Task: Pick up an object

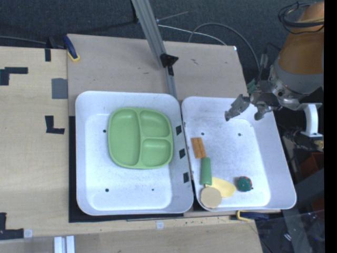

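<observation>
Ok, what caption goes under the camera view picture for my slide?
Open gripper above the right bin of toys; green plate in the left bin.

- The gripper (pixel 246 109) hangs with fingers spread over the right bin's (pixel 274 157) far edge.
- A green divided plate (pixel 140 137) lies in the left bin (pixel 89 157).
- A green cylinder (pixel 205 171) and a small teal ball (pixel 243 183) lie apart.

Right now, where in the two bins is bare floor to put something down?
Free: the left bin below the green divided plate, toward its near wall, and the right bin's middle, between the gripper and the green ball. Crowded: the right bin's near-left corner, with the orange block, green cylinder, yellow piece and tan disc.
</observation>
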